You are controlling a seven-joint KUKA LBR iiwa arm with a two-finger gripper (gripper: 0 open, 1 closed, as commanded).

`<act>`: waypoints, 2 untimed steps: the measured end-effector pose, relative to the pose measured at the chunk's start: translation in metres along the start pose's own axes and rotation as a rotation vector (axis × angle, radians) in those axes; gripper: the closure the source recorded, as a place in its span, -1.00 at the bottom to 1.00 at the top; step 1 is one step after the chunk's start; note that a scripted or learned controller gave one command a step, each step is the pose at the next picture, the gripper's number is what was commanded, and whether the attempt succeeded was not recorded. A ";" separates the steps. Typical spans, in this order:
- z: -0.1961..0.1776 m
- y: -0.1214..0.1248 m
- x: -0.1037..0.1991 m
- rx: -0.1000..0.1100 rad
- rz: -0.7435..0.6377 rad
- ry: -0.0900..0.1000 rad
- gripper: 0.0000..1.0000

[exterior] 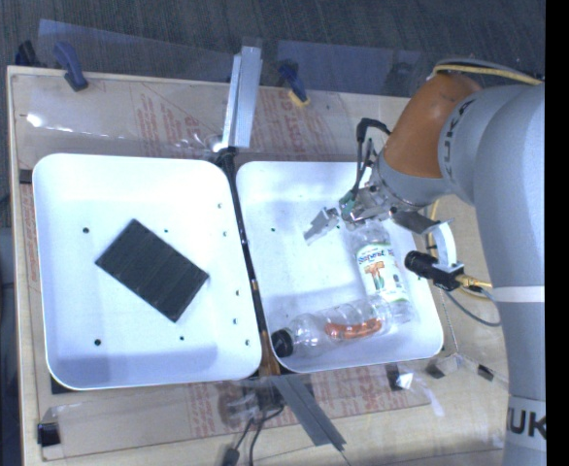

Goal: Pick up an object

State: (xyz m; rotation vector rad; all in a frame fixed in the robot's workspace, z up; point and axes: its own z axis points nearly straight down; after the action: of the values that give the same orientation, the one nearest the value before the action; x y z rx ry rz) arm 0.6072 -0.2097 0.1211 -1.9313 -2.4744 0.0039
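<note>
My gripper point(325, 221) hangs over the upper middle of the right bin point(265, 202), at the end of the grey arm with the orange band point(422, 129). Just to its lower right lies a clear plastic bottle with a white and green label point(381, 271), its top end pointing toward the gripper. A second clear bottle with a black cap and an orange patch inside point(348, 324) lies along the bin's near wall. A dark grey rectangular pad point(151, 269) lies flat and turned at an angle in the left bin point(61, 183). I see nothing held.
A metal divider bar point(241, 95) rises behind the seam between the bins. Blue clamps point(71, 66) hold plastic sheeting at the back of the bench. A black cable fitting point(434, 268) juts out from the arm beside the right bin's right wall.
</note>
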 end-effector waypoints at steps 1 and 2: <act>-0.073 -0.063 0.026 -0.002 0.100 0.000 -1.00; -0.046 -0.021 0.006 -0.001 0.060 0.001 -1.00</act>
State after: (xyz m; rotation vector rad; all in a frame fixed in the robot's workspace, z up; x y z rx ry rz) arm 0.5853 -0.2089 0.1669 -2.0053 -2.4153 0.0021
